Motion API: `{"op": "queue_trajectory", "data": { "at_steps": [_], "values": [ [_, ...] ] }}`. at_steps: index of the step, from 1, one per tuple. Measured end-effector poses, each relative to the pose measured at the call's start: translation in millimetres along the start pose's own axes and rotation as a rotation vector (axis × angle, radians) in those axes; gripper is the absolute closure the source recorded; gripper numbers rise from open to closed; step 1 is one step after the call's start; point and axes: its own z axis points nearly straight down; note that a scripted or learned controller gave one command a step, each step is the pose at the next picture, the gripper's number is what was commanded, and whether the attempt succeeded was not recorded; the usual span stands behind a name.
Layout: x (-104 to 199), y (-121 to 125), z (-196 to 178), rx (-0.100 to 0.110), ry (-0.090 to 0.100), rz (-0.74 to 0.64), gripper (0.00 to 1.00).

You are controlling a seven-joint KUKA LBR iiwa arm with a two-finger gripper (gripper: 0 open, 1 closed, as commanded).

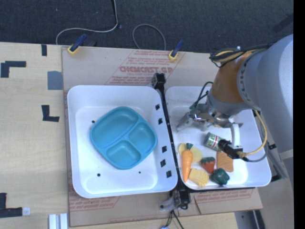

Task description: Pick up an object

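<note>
My gripper hangs low over the upper left part of the right bin. Its grey fingers are spread open with only white bin floor between them. Just below it in the same bin lies a cluster of toy food: an orange carrot, a yellow corn piece, a small red piece, a brown slice and a dark green piece. A small green and silver can lies right of the gripper. None of these touches the fingers.
The left bin holds a blue divided plate. A black divider runs between the two bins. The grey arm with its orange band crosses the right bin's upper right corner.
</note>
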Motion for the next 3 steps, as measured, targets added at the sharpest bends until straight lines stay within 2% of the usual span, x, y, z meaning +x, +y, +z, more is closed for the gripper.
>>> {"op": "queue_trajectory", "data": {
  "at_steps": [1, 2, 3],
  "values": [
    [-1.6, -31.3, -2.1, -0.013, -0.001, -0.003, 0.00],
    [-73.9, -42.7, -139.6, -0.015, -0.005, 0.003, 0.00],
    [-102.7, -82.0, -60.7, 0.006, 0.003, 0.002, 0.00]
  ]
}}
